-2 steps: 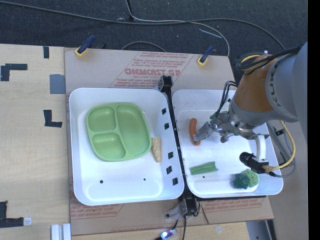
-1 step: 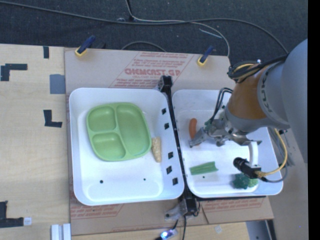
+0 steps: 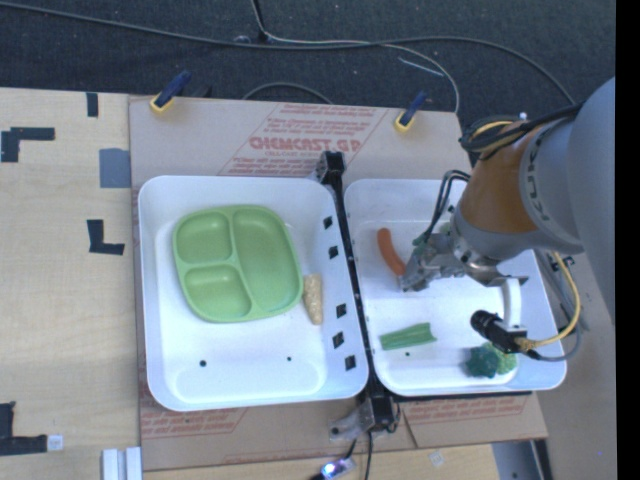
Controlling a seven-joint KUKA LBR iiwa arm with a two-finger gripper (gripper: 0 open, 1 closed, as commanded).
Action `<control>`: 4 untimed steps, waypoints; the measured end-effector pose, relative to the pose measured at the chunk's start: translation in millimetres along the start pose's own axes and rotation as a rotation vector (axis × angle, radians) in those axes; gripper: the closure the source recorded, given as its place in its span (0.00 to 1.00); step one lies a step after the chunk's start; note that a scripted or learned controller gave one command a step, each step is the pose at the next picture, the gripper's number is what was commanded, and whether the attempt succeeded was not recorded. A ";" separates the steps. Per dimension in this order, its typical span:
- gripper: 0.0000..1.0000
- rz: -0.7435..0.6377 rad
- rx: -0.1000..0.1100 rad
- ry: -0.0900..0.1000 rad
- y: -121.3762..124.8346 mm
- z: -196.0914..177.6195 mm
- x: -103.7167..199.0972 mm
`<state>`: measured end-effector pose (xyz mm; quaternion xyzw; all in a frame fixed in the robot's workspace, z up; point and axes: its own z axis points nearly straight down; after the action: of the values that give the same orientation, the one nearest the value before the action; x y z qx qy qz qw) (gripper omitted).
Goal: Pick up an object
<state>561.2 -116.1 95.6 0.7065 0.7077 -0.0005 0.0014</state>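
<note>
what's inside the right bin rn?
In the right bin: an orange carrot-like piece, a green flat piece and a dark green broccoli-like piece. The gripper hangs beside the carrot-like piece. The arm covers the bin's right part.

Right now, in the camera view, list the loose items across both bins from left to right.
Green divided plastic plate → pale yellow corn-like piece → orange carrot-like stick → flat green strip → dark green broccoli-like lump.
</note>
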 end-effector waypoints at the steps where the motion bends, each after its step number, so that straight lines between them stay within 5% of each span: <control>1: 1.00 0.000 -0.002 0.003 -2.4 -58.1 8.6; 3: 1.00 0.001 -0.003 0.001 -4.7 -172.3 -3.2; 4: 1.00 -0.002 0.002 0.003 15.6 -170.3 41.0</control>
<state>576.5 -74.6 265.8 0.7056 0.7086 -0.0002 -0.0003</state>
